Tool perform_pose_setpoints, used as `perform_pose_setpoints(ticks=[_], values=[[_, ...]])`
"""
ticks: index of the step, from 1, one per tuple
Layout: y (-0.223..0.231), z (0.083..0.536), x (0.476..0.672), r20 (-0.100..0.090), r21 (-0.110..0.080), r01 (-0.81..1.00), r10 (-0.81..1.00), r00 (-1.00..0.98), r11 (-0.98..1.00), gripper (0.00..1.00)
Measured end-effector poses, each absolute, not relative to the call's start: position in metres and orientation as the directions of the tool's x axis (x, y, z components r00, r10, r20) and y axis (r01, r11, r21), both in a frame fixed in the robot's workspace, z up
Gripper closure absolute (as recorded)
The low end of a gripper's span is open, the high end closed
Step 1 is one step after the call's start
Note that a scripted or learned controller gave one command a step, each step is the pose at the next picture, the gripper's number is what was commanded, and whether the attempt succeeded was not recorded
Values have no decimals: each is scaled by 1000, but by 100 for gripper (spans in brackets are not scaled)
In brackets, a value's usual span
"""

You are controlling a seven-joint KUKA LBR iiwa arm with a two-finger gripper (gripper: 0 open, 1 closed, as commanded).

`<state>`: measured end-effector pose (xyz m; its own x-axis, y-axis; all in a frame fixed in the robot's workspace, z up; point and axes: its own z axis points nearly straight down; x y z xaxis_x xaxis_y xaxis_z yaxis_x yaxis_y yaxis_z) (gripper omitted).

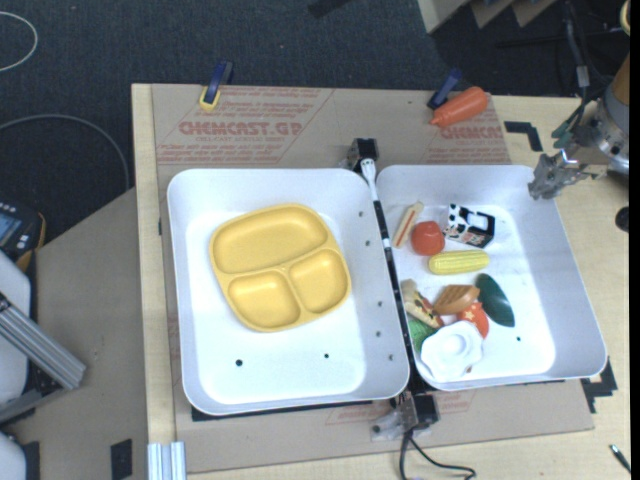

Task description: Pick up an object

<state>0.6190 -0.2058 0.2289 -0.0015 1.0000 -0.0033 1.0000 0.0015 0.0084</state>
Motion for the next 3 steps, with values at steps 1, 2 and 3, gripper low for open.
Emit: perform_pose_setpoints(ticks=[1,2,3], values=[[-155,221,621,3,-1,1000,1000,-5,5,100],[-99,232,611,4,-1,1000,1000,-6,7,100],[-41,220,603,3,-3,1000,1000,-6,6,100]])
